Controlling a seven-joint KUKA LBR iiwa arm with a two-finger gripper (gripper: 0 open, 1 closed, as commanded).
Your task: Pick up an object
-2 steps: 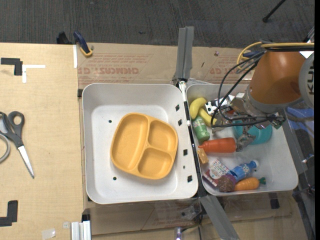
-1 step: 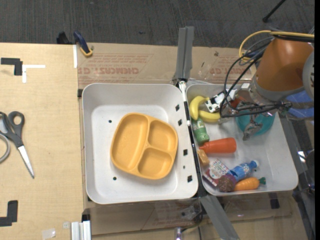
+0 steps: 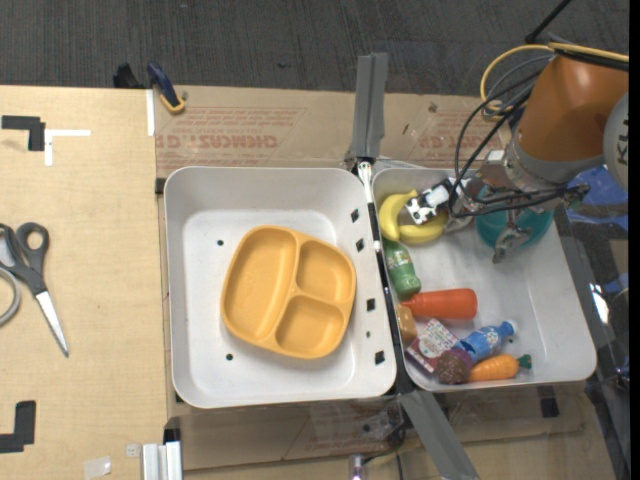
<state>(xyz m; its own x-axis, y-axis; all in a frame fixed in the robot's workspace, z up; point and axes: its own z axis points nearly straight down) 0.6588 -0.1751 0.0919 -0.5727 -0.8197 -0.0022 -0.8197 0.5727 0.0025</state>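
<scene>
Gripper (image 3: pixel 506 244) low over teal cup (image 3: pixel 532 230); open or closed, can't tell. Centre on rim, descend straight, steer clear of banana (image 3: pixel 398 222).

Upside-down red print on the cardboard (image 3: pixel 232 139) perhaps reads "CHEMICAL"; the arm (image 3: pixel 575 108) bears a black "K".

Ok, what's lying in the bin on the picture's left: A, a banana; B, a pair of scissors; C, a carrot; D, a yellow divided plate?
D: the yellow divided plate lies in the left-hand bin; the banana is in the right-hand bin, and the scissors lie outside on the bench.
</scene>
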